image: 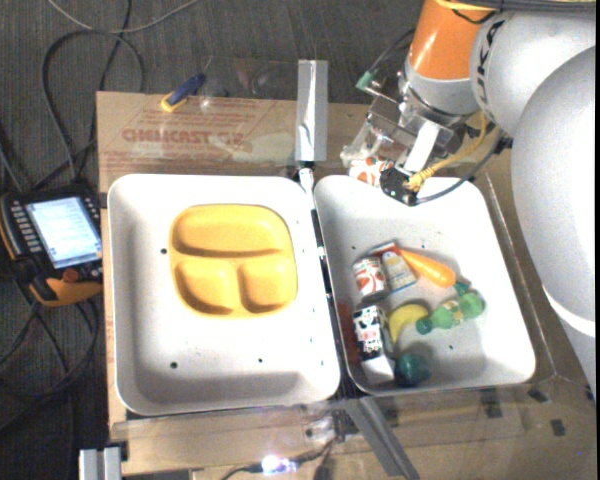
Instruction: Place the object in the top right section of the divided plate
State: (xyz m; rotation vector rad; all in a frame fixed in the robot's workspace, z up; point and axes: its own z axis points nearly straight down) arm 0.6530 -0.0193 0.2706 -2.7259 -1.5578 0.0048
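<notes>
the arm (540,118) is big and hangs over the far edge of the right bin (500,268). its gripper (400,168) is up there too, and a small red and white thing (365,171) sits right by it. whether the gripper has hold of it cannot be told. if it does not, the thing may drop short of the yellow divided plate (235,258) in the left bin (140,318).

count: two bins, one plate with three parts, two small cartons (372,276), one carrot (430,266), one green bottle (452,313), one yellow fruit (408,317), one dark green ball (412,368).
</notes>
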